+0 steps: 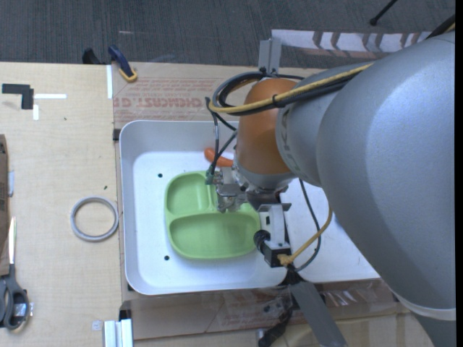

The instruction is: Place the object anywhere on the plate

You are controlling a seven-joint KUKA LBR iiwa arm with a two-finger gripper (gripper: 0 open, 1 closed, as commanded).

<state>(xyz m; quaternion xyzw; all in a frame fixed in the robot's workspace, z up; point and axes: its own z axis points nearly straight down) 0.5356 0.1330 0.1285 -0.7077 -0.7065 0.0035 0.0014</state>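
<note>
Orange object (217, 157) lies in white bin (137, 194) at frame centre, just above green divided plate (206, 233). Claw (228, 201) sits over plate's right edge; grip state cannot be told. Mirrored red print on cardboard (166, 96), unreadable.

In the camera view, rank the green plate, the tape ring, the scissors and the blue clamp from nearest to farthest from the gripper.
1. Green plate, in the white bin, directly under the gripper.
2. Tape ring, on the bench left of the bin.
3. Blue clamp, upper left, at the cardboard's edge.
4. Scissors, at the far left edge, bottom.
</note>
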